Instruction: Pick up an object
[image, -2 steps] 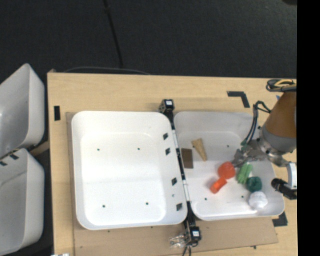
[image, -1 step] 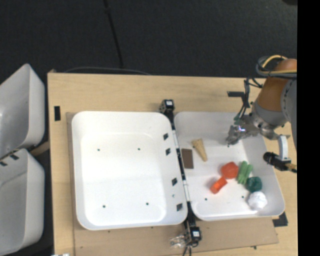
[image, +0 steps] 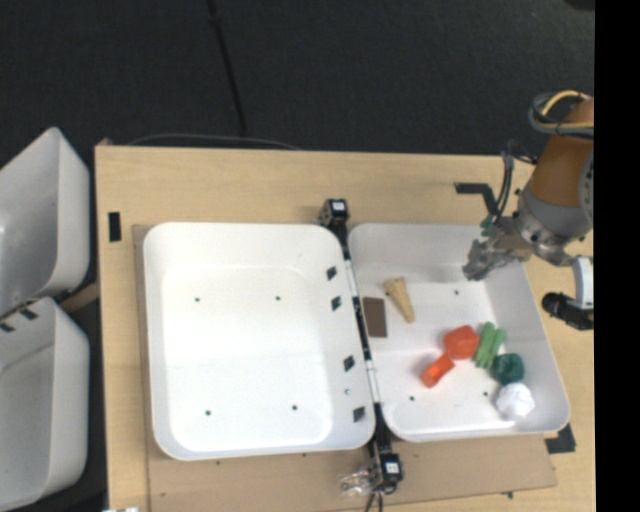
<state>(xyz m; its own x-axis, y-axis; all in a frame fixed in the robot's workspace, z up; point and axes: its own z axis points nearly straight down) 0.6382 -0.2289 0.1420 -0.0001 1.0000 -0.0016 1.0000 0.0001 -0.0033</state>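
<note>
White ball (image: 516, 400) lies low in the right bin (image: 440, 425) (gripper (image: 482, 262) above the far corner, finger spread unreadable).

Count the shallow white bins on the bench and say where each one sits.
2. The left bin and the right bin sit side by side on the bench, touching along the middle.

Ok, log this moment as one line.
end effector: above right bin back corner, nothing seen held | orange object, green object, tan wedge: lying in bin
</note>
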